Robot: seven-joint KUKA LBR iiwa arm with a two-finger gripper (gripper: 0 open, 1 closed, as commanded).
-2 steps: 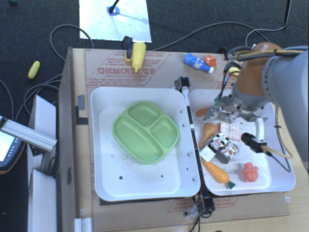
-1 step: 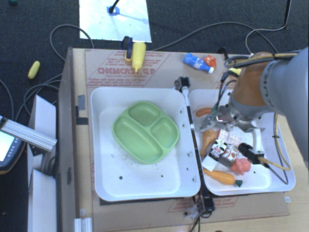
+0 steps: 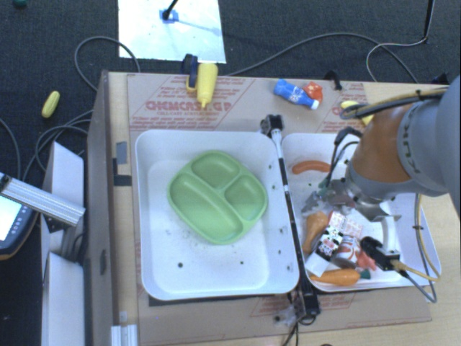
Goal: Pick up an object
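The right bin (image 3: 299, 150) holds a reddish sausage (image 3: 310, 167) near its far wall. An orange-brown food piece (image 3: 315, 229) lies by the divider, and an orange carrot (image 3: 338, 277) rests at the front rim. A small black, white and red printed box (image 3: 337, 238) sits between them. My gripper (image 3: 318, 201) hangs low over the middle of this bin, just above the orange-brown piece and the box. I see nothing held in it. The grey arm with its orange band (image 3: 382, 146) covers the bin's right half.
The left bin (image 3: 162, 265) carries a green divided plate (image 3: 217, 195). On the cardboard behind the bins lie a yellow bottle (image 3: 205, 81) and a blue and red bottle (image 3: 297, 94). A black bar (image 3: 282, 171) runs along the divider between the bins.
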